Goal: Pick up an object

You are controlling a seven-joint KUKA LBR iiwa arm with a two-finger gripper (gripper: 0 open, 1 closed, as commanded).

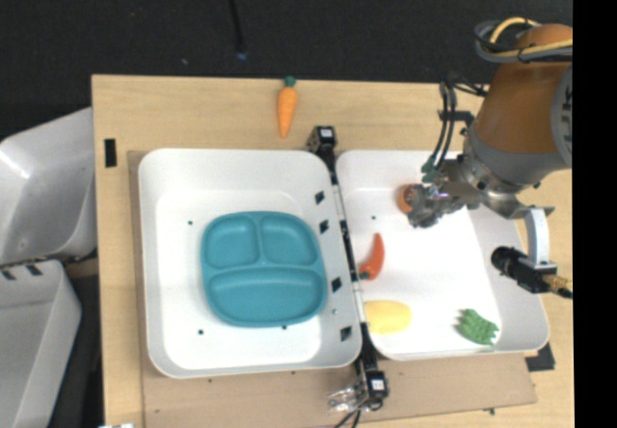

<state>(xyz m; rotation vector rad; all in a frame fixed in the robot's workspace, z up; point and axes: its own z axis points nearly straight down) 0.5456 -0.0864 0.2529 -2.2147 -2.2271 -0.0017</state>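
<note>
**Gripper low in the right bin, no grasp confirmed**

The gripper (424, 204) hangs low near the far edge of the right bin (501, 334), toward its left side; whether it is released, clenched or grasping anything I cannot tell, since the tool end is a dark blur; a small reddish patch sits just beside it, too indistinct to name. The candidates lie along the bin's nearer half: a red pepper (372, 256) against the left wall; a yellow piece (388, 316) in the near-left corner; a green piece (476, 326) by the near edge. The left bin (154, 224) carries a blue divided plate (262, 268); a carrot (286, 107) lies on the bench beyond both bins. The step looks like the reach or descent; next, the arm needs to settle squarely over one item, the pepper being nearest, and lift.
</note>
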